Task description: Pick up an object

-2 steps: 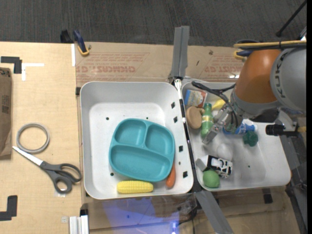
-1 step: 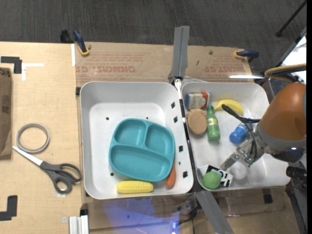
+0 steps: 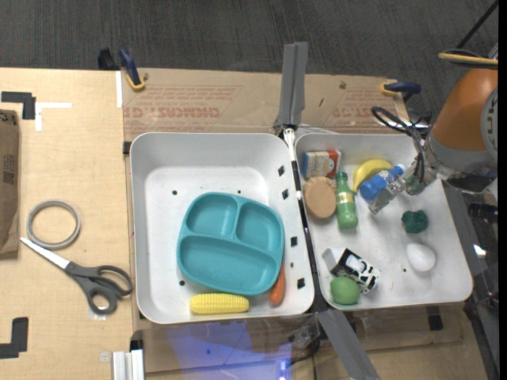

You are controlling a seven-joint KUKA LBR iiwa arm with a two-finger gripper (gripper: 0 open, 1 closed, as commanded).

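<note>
Gripper (image 3: 413, 182) sits at the upper right of the right bin (image 3: 451, 291), low over the objects, touching or just beside a blue-capped clear bottle (image 3: 382, 187); I can't tell its state from this slant. Bottle lies tilted against a yellow banana (image 3: 369, 169). Nearby I see a green bottle (image 3: 345, 204), a dark green lump (image 3: 414, 222) and a white egg (image 3: 421, 256). Left bin (image 3: 150, 212) holds a teal divided plate (image 3: 231, 242), corn (image 3: 219, 303) and a carrot (image 3: 277, 289).
</note>
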